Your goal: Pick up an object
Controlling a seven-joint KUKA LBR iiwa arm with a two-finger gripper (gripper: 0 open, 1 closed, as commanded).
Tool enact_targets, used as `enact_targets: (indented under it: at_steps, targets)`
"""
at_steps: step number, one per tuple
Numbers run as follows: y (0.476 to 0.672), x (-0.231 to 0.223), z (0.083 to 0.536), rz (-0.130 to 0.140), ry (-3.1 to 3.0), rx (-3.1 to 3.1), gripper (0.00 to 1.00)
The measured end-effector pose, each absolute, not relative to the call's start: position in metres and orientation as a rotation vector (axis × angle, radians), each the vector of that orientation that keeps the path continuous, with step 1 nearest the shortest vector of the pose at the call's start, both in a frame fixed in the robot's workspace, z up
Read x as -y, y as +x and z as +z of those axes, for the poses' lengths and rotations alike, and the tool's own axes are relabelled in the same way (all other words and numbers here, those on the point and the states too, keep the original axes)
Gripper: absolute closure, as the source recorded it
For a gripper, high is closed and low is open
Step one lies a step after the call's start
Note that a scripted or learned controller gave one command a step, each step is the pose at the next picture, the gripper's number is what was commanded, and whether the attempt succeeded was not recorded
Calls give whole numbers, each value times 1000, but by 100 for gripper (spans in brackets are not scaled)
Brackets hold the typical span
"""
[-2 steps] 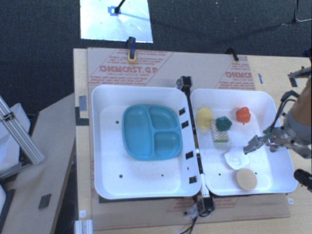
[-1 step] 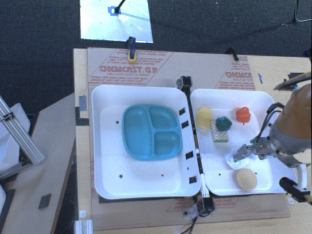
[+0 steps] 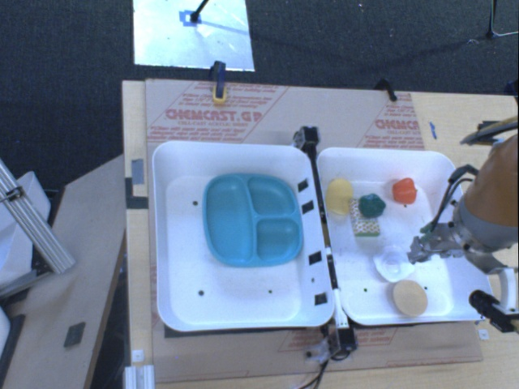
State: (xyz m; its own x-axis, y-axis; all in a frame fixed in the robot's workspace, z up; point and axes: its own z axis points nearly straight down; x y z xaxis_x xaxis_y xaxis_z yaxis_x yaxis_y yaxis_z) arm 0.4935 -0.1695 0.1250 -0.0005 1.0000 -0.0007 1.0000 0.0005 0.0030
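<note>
The right bin [image 3: 434, 164] holds a yellow rounded object [image 3: 339, 193], a dark green lump [image 3: 371, 206] sitting on a green-and-white patterned pad [image 3: 366, 225], an orange-red object [image 3: 405, 190], a clear small cup [image 3: 393, 264] and a tan round disc [image 3: 409, 297]. My gripper [image 3: 423, 248] reaches in from the right and hangs just right of the clear cup, above the bin floor. Nothing shows between its fingers.
The left bin [image 3: 174, 217] holds a blue divided plate [image 3: 251, 220]. A black divider strip [image 3: 318, 217] runs between the two bins. The arm's body [image 3: 495, 209] covers the right bin's right edge.
</note>
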Motion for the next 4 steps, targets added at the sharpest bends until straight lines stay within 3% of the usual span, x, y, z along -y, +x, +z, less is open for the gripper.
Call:
enact_targets:
  at_steps: [2, 3, 4]
  targets:
    - [496, 173, 254, 7, 2210, -2220, 100]
    - [497, 173, 252, 3, 2215, -2223, 100]
    - [516, 123, 259, 5, 2209, -2231, 100]
